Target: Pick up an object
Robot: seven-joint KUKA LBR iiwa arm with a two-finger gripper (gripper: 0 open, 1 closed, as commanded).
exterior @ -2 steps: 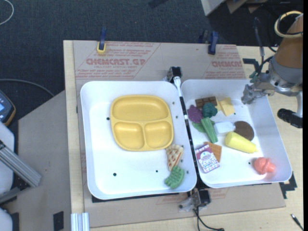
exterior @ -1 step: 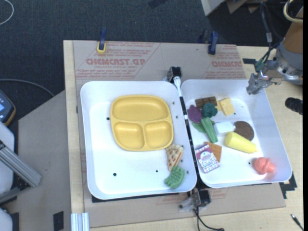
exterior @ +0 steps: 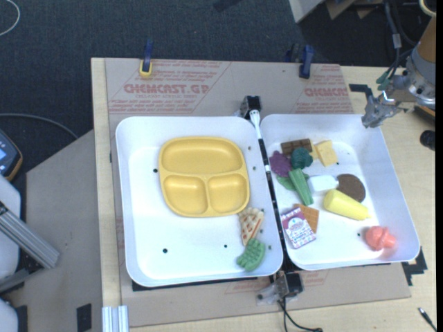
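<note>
**Toy food waiting in the right bin, my gripper off at the far corner**

Toy food [exterior: 325, 192] lies scattered in the right bin [exterior: 394, 185], all of it resting on the bin floor and none of it between my fingers. Along the far side sit a brown block [exterior: 296, 146] and a yellow cube [exterior: 325, 153], with a purple piece [exterior: 279, 163] and a dark green piece [exterior: 301, 158] just beside them. A long green vegetable [exterior: 300, 185] runs down from there, next to a small white piece [exterior: 322, 183]. A brown disc [exterior: 350, 185] touches a yellow cone [exterior: 345, 205]. Nearer the front lie a pink packet [exterior: 299, 227], an orange wedge [exterior: 310, 216] tucked behind it, and a pink-orange lump [exterior: 379, 238] close to the front right corner.

My gripper [exterior: 374, 114] hangs over the far right corner of that bin, well apart from every piece. Whether it is spread or closed I cannot tell; nothing is visibly held.

In the left bin [exterior: 131, 185] a yellow divided plate [exterior: 204, 175] sits toward the far side, with a waffle slice [exterior: 250, 225] and a green leafy piece [exterior: 252, 254] near the front right.
</note>
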